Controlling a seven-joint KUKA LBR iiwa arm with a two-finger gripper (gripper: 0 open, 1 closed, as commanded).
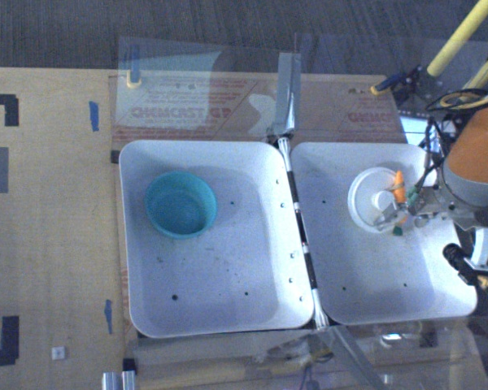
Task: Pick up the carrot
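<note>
I see carrot (398, 187) on white bowl (374, 200) rim, right bin (342, 283) far-right side. Gripper (400, 218) just beside; grip state: cannot tell. Risk: bowl tips, carrot slips.

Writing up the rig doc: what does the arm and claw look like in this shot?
The arm comes in from the right edge: a grey body with a broad rounded orange band above the wrist. Black cables loop beside it near the top. The claw is small, made of pale metal and grey parts, with a dark tip low down; its details are too small to make out. No markings are legible.
</note>
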